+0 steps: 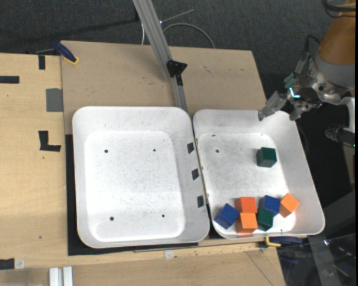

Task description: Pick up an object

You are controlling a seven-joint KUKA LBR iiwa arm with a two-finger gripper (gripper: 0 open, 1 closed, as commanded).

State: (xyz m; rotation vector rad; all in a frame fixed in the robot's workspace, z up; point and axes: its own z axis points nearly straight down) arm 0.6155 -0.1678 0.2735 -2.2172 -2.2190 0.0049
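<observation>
Nothing picked yet: gripper [279, 107] hangs over right bin's [304, 159] far rim, jaws apparently wide and empty; blocks [256, 212] untouched.

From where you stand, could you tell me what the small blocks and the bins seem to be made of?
Blocks, such as the lone green block: probably painted wood or foam, matte, flat colour with crisp edges. Right bin and left bin: likely moulded plastic, white, with rounded rims, faint sheen and dark speckling.
</observation>
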